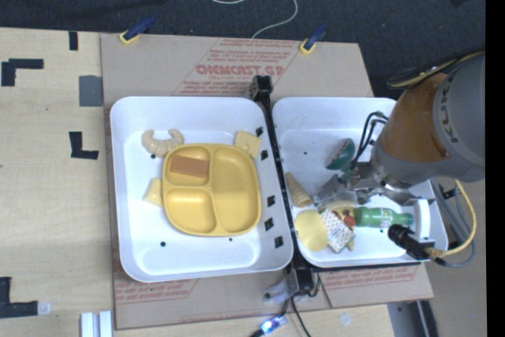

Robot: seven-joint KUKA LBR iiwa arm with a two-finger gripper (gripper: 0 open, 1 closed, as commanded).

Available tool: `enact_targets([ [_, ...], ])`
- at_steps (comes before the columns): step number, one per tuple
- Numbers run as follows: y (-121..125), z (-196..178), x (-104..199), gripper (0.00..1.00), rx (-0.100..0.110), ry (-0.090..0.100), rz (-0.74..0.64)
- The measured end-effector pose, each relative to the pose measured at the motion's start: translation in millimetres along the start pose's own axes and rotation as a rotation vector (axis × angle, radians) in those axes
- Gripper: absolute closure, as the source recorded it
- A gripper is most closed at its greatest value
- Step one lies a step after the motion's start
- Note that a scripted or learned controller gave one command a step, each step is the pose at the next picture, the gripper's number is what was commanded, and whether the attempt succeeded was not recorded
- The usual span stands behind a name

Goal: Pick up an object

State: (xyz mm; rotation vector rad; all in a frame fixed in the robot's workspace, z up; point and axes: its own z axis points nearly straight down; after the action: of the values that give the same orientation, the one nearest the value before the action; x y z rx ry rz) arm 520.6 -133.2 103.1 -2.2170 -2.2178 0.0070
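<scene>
Several small things crowd the lower middle of the right bin [316,118], and that crowding is my main worry. My gripper [341,187] sits low in that bin, right of centre in the frame, and I cannot tell how it stands, since my own wrist and body hide much of it. Nothing is visibly held.

Likeliest targets lie just below and to the right of my gripper: a green bottle [381,216] lying on its side, a small patterned carton [340,231] touching a pale yellow disc [310,230], and a teal object [342,154] just above me. A pale wedge [297,190] leans near the divider.

From here, I judge that closing could catch two items at once, or nudge the bottle so it rolls toward the bin's right wall. The carton overlaps the disc, so lifting one may drag the other. The black cable [368,134] looping beside my wrist could snag on an item.

Over in the left bin [126,170], left of centre in the frame, a yellow divided plate [225,193] holds a brown square [188,165]; a croissant shape [160,141] and two pale pieces sit around it. These lie well apart from me on the bench [47,193].
</scene>
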Motion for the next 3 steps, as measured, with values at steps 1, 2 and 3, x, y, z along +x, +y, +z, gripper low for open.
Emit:
enact_targets([
  [1, 0, 20, 1, 0.0, -0.005, -0.001, -0.001],
  [2, 1, 8, 0, 1.0, -0.008, -0.003, -0.001],
  [3, -2, -47, -10, 1.0, -0.009, -0.002, 0.001],
])
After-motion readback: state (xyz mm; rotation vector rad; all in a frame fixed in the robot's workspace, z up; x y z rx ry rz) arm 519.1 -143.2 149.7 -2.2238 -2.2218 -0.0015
